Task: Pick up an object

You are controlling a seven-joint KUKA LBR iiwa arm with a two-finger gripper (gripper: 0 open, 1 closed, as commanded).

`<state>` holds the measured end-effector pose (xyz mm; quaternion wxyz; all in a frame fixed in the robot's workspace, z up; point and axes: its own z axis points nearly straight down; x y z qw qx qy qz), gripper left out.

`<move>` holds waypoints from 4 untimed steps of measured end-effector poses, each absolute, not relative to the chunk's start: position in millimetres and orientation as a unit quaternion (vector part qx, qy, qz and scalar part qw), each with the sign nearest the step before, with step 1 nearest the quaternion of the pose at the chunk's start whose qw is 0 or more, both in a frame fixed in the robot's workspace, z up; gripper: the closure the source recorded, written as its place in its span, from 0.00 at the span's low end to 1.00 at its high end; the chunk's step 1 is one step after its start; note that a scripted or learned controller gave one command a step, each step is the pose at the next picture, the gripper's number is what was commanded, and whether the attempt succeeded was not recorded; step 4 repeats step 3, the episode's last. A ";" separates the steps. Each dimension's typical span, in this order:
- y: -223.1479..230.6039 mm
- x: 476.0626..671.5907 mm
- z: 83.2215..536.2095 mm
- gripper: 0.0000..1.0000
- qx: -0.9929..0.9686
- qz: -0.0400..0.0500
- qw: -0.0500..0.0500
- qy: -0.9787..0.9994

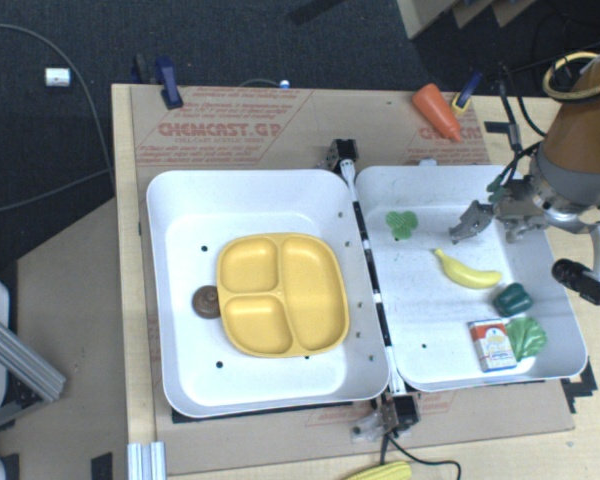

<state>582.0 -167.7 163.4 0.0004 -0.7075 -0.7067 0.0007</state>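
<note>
My gripper (492, 230) hangs over the back part of the right bin (420, 368), its two fingers spread open with nothing between them. A yellow banana (467, 270) lies just in front of it on the bin floor. A small green leafy piece (402, 224) sits to the gripper's left. Further forward are a dark green pepper (512, 299), a red and white carton (493, 346) and a light green leafy toy (527, 336) beside the carton.
The left bin (170, 368) holds a yellow divided plate (280, 294) with a brown disc (206, 301) at its left edge. An orange carrot (438, 112) lies on the bench behind the right bin. A blue clamp (167, 83) grips the bench's far left.
</note>
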 end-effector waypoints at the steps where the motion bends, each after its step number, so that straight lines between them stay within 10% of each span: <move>1: -160.9 573.0 84.2 0.00 -0.707 0.000 0.001 -0.707; 2: -160.9 573.8 94.7 1.00 -0.707 -0.001 0.000 -0.707; 4: -73.2 571.5 185.1 1.00 -0.707 -0.001 0.000 -0.708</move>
